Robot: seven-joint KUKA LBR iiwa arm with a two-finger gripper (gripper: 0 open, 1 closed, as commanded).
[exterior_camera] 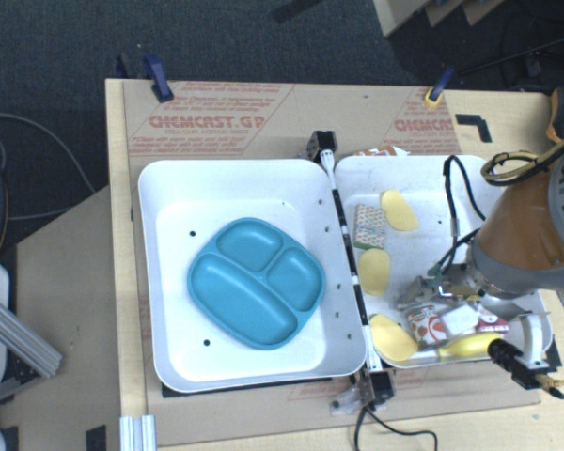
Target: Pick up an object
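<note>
We see the pincer [430, 287] low in the right bin [423, 172], over a cluttered pile by the red-white packet [439, 325]; we can't tell its state.

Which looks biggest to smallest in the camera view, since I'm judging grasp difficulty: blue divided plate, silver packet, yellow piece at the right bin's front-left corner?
1. blue divided plate, clearly largest.
2. and 3. yellow piece and silver packet look alike; not ranked.

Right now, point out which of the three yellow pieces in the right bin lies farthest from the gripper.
The top yellow piece, near the bin's far wall. The middle one and the bottom one by the near corner both lie closer to the gripper.
</note>
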